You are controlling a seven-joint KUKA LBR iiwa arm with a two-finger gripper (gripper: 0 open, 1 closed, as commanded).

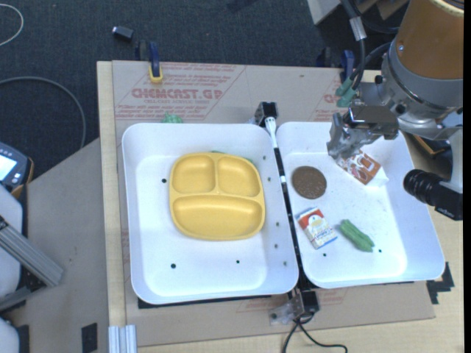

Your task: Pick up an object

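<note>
Although the task names no particular object, the one nearest the jaws [344, 151] is the small orange-and-white packet [362, 168], lying in the right-hand bin [412, 267] just beside and slightly below them, seemingly touching or nearly touching the metal tips. It looks like a thin, crinkled wrapper or sachet, so I judge it light, soft and a little slippery; it would likely buckle under a pinch, and the best hold seems to be across its narrow width near the middle, not at a flimsy corner. Whether the jaws are parted or closed I cannot tell from this slanted view, and nothing can be seen held between them. Further from the jaws, toward the bin's near side, lie a flat brown disc [309, 182], round and matt like a cookie or coaster; a small red-and-white carton [317, 227], boxy and stiffer-looking, with printed faces; and a green pod-shaped piece [356, 235], smooth, rounded and probably plastic, prone to roll. Both bins are shallow, glossy white trays with rounded corners. Well apart from the jaws, in the left-hand bin [143, 204], sits a yellow divided plate [217, 195], hard plastic with three compartments and soft rounded edges. The bins rest on a brown cardboard-covered surface [221, 87] printed with red lettering, with a blue-and-yellow clamp [154, 63] at its far edge.
</note>
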